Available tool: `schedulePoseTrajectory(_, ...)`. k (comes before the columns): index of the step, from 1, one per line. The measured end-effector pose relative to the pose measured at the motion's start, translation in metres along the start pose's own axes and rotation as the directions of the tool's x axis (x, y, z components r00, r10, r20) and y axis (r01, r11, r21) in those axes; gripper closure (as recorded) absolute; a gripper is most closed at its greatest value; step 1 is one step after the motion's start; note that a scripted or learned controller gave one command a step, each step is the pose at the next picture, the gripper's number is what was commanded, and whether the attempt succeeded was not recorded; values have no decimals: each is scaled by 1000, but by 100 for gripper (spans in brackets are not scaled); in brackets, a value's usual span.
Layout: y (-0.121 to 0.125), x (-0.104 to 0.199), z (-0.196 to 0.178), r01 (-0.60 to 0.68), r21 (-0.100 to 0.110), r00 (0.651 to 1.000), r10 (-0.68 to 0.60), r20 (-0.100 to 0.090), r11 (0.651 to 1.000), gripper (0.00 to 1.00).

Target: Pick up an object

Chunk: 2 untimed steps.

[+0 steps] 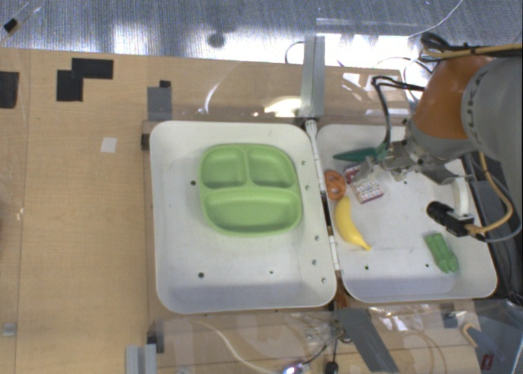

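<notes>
My gripper (384,160) hangs low over the upper left part of the right bin (409,282), reaching in from the right. A dark green flat thing (353,153) juts out to the left at its tip; whether it is held is unclear. Just below the tip lies a small pink and white packet (368,190). A yellow banana (350,225) lies along the bin's left wall, with a small orange-brown thing (333,183) above it. In the bin's lower right corner rests a light green object (442,252).
The left bin (176,274) holds a green divided plate (249,189). A metal divider post (313,78) stands at the back between the bins. Cables run behind the right bin. Wooden bench surface spreads to the left.
</notes>
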State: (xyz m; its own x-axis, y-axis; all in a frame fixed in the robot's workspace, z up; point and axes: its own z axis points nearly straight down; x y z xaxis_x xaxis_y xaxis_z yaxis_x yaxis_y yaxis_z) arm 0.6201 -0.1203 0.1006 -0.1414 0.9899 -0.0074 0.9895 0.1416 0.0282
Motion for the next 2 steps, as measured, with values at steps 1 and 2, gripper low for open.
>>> schedulePoseTrajectory(1, -17, 28, 8, -66, 10, 998, 66, 1, 998, 0)
schedulePoseTrajectory(2, 10, 76, -86, -200, 24, 980, 200, -2, 979, 0)
